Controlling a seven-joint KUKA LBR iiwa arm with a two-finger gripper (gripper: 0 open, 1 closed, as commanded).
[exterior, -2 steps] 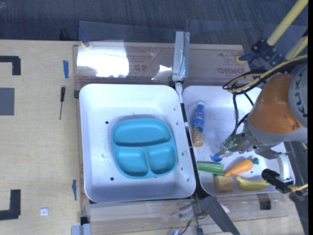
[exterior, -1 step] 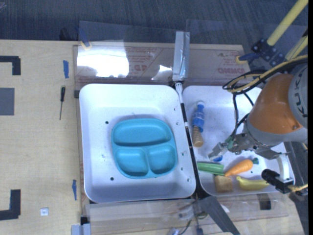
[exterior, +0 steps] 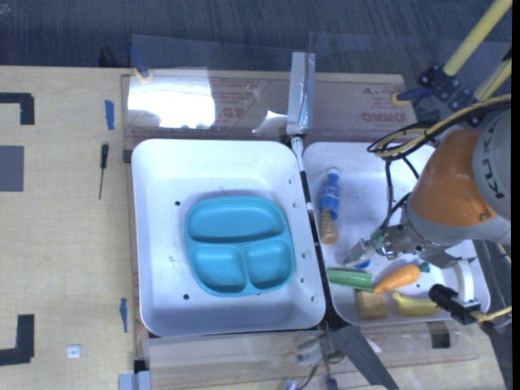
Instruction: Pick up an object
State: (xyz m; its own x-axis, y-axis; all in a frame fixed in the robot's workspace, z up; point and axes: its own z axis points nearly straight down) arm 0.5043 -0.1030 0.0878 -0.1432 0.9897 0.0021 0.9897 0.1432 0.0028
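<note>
Carrot (exterior: 396,279) lies in the right bin (exterior: 357,162), just beside a green stalk (exterior: 349,279), a yellow piece (exterior: 414,305) and a bottle (exterior: 329,204). Gripper (exterior: 382,246) hangs above it, largely hidden beneath the arm (exterior: 455,189); cannot tell its opening. Left bin (exterior: 162,169) holds a blue tray (exterior: 238,244).

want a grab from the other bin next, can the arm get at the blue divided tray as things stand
Probably yes. The blue divided tray lies alone and uncovered in the left bin, while the arm is over the right bin; only the low rims between them stand in the way.
</note>
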